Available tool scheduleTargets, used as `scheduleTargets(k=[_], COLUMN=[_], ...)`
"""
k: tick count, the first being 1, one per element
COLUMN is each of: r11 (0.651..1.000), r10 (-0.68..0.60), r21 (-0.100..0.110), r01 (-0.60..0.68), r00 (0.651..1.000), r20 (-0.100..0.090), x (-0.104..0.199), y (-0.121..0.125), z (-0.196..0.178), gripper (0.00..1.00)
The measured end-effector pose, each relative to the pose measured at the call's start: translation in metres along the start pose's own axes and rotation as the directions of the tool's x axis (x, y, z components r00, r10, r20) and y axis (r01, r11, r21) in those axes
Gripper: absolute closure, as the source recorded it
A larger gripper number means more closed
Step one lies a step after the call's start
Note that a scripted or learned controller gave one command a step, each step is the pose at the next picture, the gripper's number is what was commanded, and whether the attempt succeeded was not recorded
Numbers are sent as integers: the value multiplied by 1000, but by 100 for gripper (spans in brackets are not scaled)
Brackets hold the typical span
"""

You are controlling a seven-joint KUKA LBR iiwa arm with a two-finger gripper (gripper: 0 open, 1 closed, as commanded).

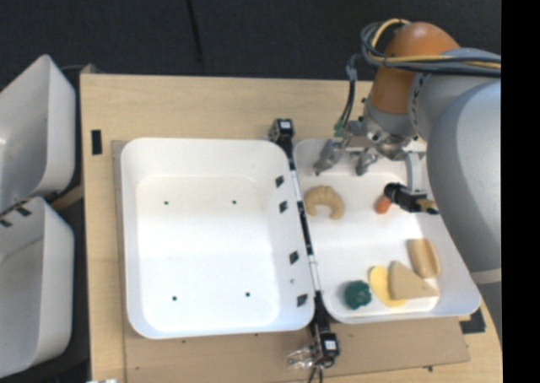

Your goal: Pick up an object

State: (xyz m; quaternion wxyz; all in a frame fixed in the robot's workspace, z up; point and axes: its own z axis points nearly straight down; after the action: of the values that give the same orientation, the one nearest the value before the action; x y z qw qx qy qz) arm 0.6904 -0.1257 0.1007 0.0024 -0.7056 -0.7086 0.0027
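My gripper (343, 160) hangs over the far end of the right bin (337, 246), open, with nothing between its fingers. Just in front of it lies a tan croissant (325, 202), apart from the fingertips. A small orange piece (384, 204) sits to the croissant's right. Nearer the front are a brown bread roll (423, 256), a beige wedge (408, 283) resting on a yellow disc (380, 284), and a green lump (358, 293).
The left bin (202, 234) stands beside the right one, with a black-clipped divider rim (299, 229) between them. The grey arm with its orange band (413, 52) fills the upper right. White containers (29, 204) stand off the bench's left edge.
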Motion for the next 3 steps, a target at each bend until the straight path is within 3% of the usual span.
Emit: scheduleTargets(k=[1,2,3], r11=[1000,1000,1000], r10=[-6,-4,-3], r21=[-26,-26,-21], r01=[6,4,2], r00=[1000,1000,1000], r20=[-1,-2,-3], x=[82,125,152], y=[1,-41,-145], z=[-158,-315,-402], gripper=[0,0,0])
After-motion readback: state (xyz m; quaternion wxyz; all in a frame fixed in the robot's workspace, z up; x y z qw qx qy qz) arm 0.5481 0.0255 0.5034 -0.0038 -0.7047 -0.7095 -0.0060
